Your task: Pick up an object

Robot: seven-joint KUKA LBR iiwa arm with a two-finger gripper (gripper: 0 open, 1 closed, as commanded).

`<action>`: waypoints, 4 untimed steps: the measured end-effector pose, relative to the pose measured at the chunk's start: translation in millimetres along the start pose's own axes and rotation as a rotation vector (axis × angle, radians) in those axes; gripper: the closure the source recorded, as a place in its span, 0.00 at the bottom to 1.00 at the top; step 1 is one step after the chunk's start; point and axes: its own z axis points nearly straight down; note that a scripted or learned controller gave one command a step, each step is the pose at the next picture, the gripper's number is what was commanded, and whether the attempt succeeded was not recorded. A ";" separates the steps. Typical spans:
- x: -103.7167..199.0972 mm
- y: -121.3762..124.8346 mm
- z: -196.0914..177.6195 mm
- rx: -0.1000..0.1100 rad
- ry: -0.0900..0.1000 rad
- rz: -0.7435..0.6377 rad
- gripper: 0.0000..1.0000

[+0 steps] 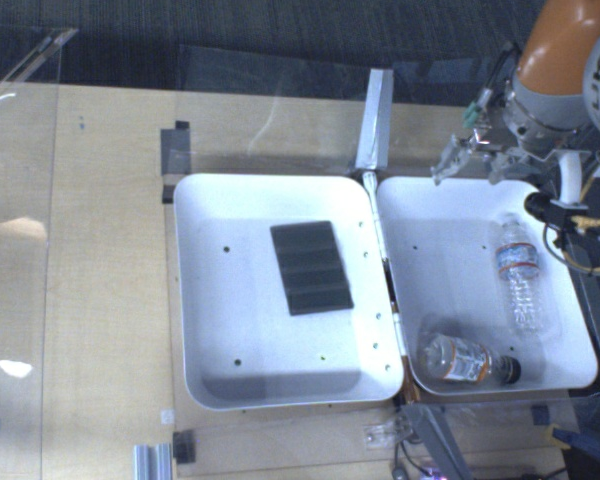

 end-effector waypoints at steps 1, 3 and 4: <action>-53.4 -47.1 107.9 0.002 0.000 0.078 0.00; -108.0 -54.5 126.7 -0.039 -0.016 -0.056 0.00; -107.3 -33.9 157.0 -0.010 -0.005 -0.139 0.00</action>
